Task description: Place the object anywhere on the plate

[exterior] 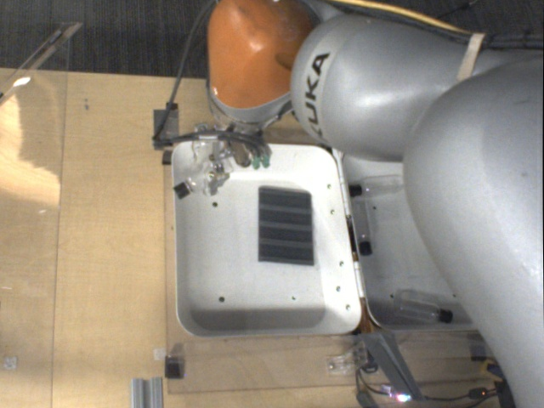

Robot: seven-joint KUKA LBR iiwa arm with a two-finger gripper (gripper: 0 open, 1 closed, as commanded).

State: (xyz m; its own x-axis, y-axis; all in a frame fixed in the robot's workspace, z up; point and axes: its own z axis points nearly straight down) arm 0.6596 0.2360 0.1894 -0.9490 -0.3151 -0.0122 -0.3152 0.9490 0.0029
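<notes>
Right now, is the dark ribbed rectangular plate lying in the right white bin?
No. The dark ribbed rectangular plate lies in the left shallow white bin, not the right one. The camera view shows it flat near that bin's middle.

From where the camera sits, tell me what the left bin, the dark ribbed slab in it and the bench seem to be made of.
The left bin looks like white plastic or coated metal, semi-matte: rounded corners, soft shading, small dark holes. The dark ribbed slab looks like matte black rubber or plastic: parallel ridges, no glare; which one is unclear. The bench looks like light wood or laminate with a satin finish: tan surface, a bright reflection at its left.
</notes>
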